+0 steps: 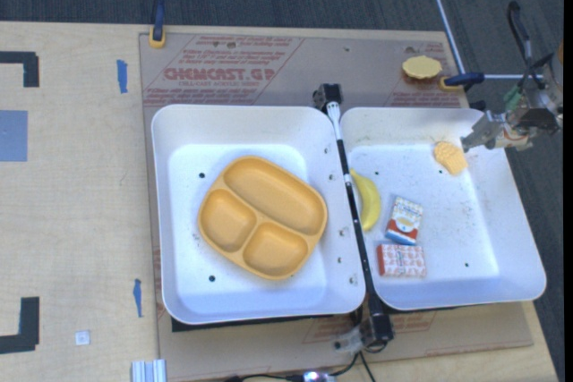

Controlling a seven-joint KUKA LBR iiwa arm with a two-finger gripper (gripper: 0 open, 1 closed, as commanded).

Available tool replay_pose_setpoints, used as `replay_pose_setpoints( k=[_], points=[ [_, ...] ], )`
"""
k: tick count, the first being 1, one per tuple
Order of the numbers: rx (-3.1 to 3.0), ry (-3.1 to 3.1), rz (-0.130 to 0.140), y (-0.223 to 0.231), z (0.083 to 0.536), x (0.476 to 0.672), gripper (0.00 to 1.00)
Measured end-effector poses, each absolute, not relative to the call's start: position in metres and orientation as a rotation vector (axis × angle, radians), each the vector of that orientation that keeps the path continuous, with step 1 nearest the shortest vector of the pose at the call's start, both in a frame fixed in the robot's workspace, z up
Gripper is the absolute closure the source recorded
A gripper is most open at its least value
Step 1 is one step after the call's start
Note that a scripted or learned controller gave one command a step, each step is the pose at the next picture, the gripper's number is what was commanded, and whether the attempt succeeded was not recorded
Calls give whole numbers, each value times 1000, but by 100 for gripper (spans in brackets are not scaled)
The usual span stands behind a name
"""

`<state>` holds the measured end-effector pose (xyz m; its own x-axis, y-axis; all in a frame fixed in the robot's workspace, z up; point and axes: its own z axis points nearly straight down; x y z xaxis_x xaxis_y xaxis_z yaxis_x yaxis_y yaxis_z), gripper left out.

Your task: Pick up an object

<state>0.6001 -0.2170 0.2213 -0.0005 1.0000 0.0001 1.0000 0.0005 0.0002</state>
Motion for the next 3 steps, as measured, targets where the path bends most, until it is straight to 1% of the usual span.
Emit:
replay_pose_setpoints(
  k=[1, 2, 3],
  points=[
    [2222, 2224, -1, -172, 104, 592, 0],
    [2219, 2221, 3, -116, 86, 545, 0],
    [2219, 2220, 6, -100, 87, 493, 0]
  ],
)
